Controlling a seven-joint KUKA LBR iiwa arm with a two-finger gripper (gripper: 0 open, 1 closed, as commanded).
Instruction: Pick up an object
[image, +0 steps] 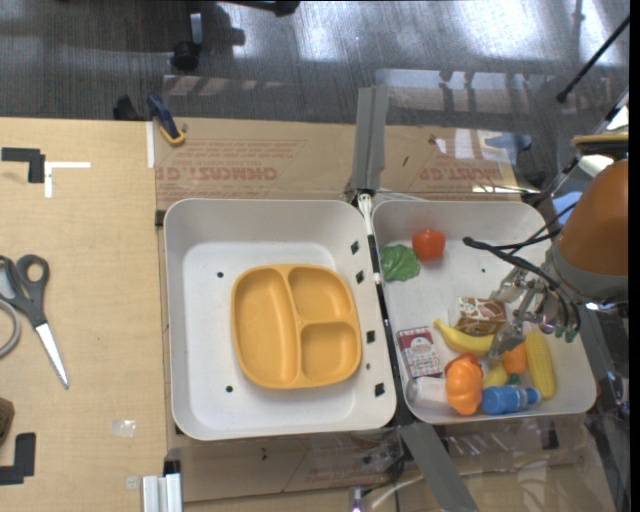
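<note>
The right bin (560, 400) holds a heap of toy food. There is a red tomato (428, 244), a green leaf (400, 262), a banana (462, 337), a brown pastry (481, 315), a small red-and-white box (419, 350), an orange pumpkin (463, 386), a blue bottle (510, 400), a corn cob (541, 364) and a small orange piece (514, 359). My gripper (522, 322) hangs low over the right side of this bin, just right of the pastry and above the orange piece and corn. I see no object lifted in it.
The left bin (190, 300) holds a yellow divided plate (296, 326). Scissors (36, 305) lie on the bench at far left. Flattened cardboard (250, 165) lies behind the bins. The arm's orange band (600, 225) looms over the right bin's far right edge.
</note>
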